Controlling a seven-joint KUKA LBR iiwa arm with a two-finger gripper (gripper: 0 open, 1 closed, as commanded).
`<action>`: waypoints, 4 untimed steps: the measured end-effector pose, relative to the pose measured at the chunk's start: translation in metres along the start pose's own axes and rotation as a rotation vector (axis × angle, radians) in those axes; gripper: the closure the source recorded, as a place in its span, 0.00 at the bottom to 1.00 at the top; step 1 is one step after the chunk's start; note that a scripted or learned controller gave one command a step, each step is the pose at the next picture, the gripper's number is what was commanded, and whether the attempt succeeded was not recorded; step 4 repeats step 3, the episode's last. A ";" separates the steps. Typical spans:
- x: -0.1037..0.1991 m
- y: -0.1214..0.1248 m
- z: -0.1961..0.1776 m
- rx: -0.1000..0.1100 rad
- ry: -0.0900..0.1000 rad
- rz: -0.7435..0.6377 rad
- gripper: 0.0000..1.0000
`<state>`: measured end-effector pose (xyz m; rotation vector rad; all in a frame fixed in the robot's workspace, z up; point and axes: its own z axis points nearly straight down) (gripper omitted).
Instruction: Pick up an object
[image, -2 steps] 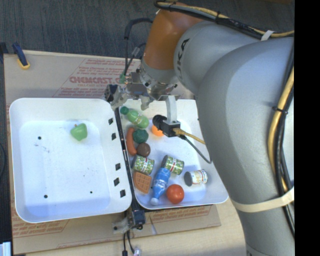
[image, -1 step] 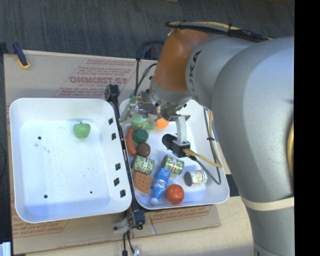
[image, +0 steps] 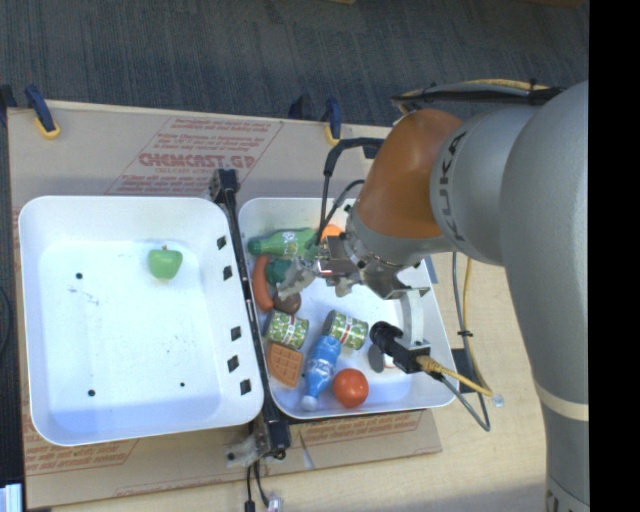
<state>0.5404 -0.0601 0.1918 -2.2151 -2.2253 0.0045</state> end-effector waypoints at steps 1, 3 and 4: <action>-0.095 0.008 0.004 -0.002 0.000 0.002 0.00; -0.108 -0.050 0.074 -0.015 0.002 -0.007 1.00; -0.108 -0.050 0.074 -0.015 0.002 -0.007 1.00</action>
